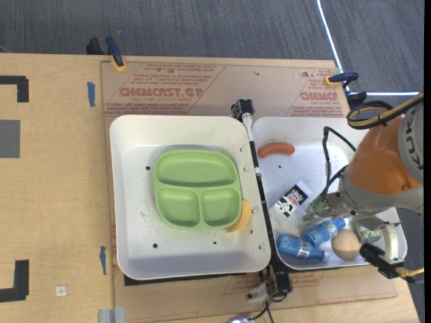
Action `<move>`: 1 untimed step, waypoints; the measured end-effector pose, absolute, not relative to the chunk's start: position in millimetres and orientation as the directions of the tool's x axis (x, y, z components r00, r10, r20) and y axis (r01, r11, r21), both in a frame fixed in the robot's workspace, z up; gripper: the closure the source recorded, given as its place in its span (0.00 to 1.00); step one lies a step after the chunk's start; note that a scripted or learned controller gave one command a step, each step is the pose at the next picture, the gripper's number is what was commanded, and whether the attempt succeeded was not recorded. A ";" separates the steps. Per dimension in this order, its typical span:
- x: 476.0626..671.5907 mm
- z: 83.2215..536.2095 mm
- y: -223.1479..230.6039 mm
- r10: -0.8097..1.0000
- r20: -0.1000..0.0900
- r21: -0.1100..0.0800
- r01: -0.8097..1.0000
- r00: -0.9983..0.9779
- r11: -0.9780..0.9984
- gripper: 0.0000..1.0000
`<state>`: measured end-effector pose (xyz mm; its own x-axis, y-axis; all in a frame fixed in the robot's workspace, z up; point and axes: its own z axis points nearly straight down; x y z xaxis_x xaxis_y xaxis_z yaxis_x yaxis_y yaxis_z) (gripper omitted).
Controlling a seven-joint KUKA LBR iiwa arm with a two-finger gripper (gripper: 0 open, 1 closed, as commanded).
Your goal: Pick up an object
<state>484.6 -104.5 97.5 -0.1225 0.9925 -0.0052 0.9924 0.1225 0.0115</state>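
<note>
One blue bottle [311,239] lies directly below the end effector [325,207] (lower right of frame), long axis running left-right; finger state indeterminable.

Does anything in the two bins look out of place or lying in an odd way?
One thing: the banana in the left bin lies half on the rim of the green divided plate, at its right corner, not in a compartment. In the right bin, the hot dog and blue bottle simply lie loose.

Robotics lab: clamped plywood bench [54,180], two white bins [128,180], taped carpet.
</note>
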 end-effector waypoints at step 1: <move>484.5 97.4 -104.5 0.992 -0.005 0.011 0.992 -0.123 0.123 0.00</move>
